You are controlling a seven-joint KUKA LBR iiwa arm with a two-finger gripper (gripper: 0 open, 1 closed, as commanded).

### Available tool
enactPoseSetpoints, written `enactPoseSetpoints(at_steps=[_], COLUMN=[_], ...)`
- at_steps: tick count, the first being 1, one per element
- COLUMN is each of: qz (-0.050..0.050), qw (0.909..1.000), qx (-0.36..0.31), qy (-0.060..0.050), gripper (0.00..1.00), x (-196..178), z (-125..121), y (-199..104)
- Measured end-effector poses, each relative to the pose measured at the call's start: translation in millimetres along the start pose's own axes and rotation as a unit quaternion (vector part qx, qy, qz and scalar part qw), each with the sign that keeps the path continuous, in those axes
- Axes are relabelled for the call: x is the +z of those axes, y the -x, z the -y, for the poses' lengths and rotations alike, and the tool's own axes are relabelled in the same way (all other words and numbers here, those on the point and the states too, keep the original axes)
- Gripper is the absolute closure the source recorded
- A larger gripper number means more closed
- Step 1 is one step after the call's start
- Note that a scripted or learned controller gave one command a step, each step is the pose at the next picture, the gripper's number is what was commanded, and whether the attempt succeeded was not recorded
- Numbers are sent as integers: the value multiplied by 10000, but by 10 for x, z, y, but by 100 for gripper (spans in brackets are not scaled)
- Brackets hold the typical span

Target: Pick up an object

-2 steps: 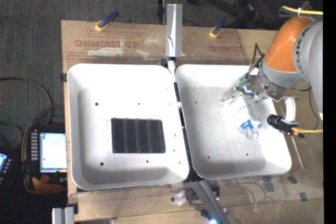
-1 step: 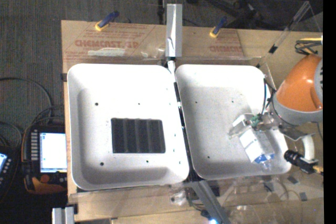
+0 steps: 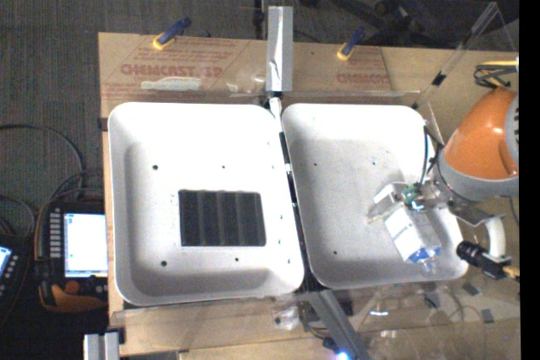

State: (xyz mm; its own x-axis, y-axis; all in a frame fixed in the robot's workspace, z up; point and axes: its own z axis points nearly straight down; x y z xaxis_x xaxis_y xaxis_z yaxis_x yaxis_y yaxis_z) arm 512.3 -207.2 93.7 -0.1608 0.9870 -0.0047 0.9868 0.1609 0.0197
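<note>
The camera view looked down at a slant on a bench carrying two shallow white bins side by side. The left bin (image 3: 135,139) held a dark, ribbed rectangular tray (image 3: 222,217) lying flat near the middle of its floor, slightly toward the front edge. The right bin (image 3: 337,139) held a clear plastic bottle with a blue-and-white label (image 3: 413,239), lying tilted near the bin's front right corner. The arm (image 3: 481,147), grey with an orange band, reached in over the right edge of that bin. Its gripper (image 3: 405,200) sat low just above the bottle's upper end, apparently touching it; whether the bottle was between the fingers could not be told. A cardboard sheet (image 3: 169,67) lay behind the bins, held by two blue-and-yellow clamps (image 3: 171,33).
</note>
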Motion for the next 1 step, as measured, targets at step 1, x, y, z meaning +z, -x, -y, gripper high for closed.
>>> enactPoseSetpoints(at_steps=[1], qz=[-13], qw=[10000], qx=[-11], qy=[4], gripper=[100], x=[-86], z=[-14], y=[-19])
